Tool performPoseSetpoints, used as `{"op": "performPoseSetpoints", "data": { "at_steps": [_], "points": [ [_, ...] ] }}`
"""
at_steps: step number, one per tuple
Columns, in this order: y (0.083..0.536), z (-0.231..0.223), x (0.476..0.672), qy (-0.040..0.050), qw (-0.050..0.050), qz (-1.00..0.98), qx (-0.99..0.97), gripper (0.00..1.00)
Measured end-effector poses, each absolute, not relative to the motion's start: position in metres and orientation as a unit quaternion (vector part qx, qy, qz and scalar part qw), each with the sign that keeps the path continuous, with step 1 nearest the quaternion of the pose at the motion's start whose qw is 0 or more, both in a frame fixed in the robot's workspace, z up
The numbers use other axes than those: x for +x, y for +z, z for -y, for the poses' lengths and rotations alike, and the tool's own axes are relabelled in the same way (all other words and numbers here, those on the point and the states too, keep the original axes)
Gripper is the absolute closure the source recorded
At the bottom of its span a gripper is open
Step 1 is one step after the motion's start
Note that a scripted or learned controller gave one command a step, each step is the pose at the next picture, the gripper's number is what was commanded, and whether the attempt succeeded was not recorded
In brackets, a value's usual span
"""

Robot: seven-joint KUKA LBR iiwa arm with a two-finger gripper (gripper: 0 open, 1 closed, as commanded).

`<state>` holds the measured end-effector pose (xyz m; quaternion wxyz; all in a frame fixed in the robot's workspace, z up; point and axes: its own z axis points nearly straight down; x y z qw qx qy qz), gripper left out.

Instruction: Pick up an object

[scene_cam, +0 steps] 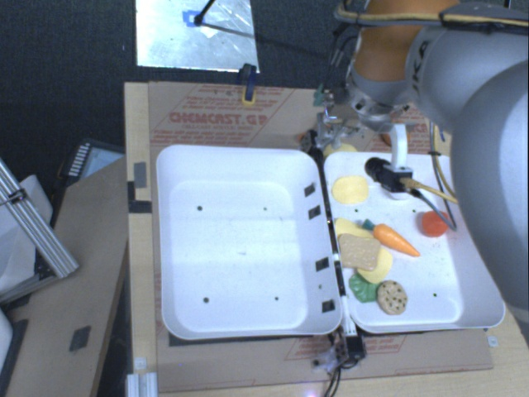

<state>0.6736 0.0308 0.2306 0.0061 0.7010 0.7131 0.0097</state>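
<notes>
Hanging at the 12 o'clock corner of the right bin [442, 281], close to the wall that divides it from the left bin [240, 251], the gripper [330, 137] is seen from above and partly against dark clutter. Whether it is spread or closed I cannot tell, and nothing can be seen held in it.

All the things to pick lie in the right bin, on the 6 o'clock side of the gripper. The nearest is a yellow round piece [350, 190], at about 5 o'clock from the gripper and near to it. It has no long axis, so I judge the wrist angle matters little for it.

Further toward 5 o'clock lies the carrot [397, 240]. Its long axis runs from 10 o'clock to 4 o'clock, with the green end at 10 o'clock, so a grasp should close across this line.

The bread slice [358, 251] rests on a second yellow piece [383, 262], with the carrot just beside them. A green piece [361, 288] and a cookie [392, 297] lie just beside each other at the 6 o'clock end. The red tomato [432, 223] lies apart at 4 o'clock.

There is only one arm, so no choice of side arises. In my judgement the coming move is short: a small travel toward 5 o'clock and then a descent on the yellow round piece, which has free floor around it. The crowded group near the bread slice looks more risky.
</notes>
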Motion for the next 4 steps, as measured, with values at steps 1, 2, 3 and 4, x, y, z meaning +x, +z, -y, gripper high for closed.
{"op": "performPoseSetpoints", "data": {
  "at_steps": [1,2,3,4],
  "points": [
    [0.201,-0.097,0.668,0.0015,-0.001,-0.711,0.703,1.0],
    [0.192,-0.19,0.668,0.0022,0.0,-0.711,0.703,1.0],
    [0.254,-0.238,0.669,0.0042,0.001,-0.71,0.704,1.0],
    [0.336,-0.232,0.67,0.0049,0.002,-0.709,0.705,1.0]
  ]
}}
